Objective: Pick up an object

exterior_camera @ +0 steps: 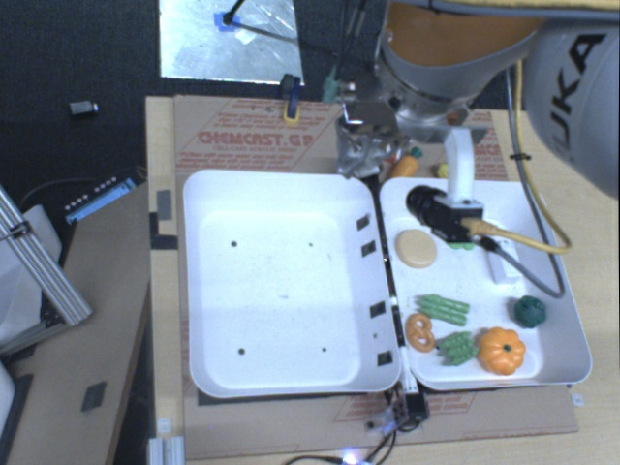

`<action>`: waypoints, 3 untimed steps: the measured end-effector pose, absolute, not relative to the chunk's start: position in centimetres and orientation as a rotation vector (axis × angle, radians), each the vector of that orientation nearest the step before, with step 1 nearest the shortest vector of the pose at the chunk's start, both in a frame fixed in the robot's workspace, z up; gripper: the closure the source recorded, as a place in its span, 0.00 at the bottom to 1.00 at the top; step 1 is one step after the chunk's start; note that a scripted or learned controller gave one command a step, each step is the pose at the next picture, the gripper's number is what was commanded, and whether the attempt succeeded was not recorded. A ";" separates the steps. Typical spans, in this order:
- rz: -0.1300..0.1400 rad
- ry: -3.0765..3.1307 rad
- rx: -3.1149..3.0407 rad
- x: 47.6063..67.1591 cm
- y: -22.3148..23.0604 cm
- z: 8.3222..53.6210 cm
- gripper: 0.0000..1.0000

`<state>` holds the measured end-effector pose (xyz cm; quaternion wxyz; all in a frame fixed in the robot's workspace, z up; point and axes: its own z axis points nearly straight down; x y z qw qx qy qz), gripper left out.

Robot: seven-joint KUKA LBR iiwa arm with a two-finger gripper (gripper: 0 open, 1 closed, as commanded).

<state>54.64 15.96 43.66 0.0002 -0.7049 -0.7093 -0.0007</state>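
Grey pincer [366, 158], finger state I cannot tell, hangs at the right bin's [562, 303] far corner, so the reach is underway and the next move needs lowering onto one item.

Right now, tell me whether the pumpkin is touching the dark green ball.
Apart. The camera view shows bare white bin floor between the orange pumpkin and the dark green ball, which sits up and to its right.

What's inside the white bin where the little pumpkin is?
The right bin holds a pumpkin, pretzel, green beans, a round cookie and a dark green ball. The arm covers the bin's far end.
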 end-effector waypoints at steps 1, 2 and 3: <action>-0.005 -2.229 -2.215 52.2 17.4 45.0 1.00; -0.007 -2.230 -2.214 48.5 18.8 47.1 1.00; -0.004 -2.227 -2.217 48.7 20.1 48.4 1.00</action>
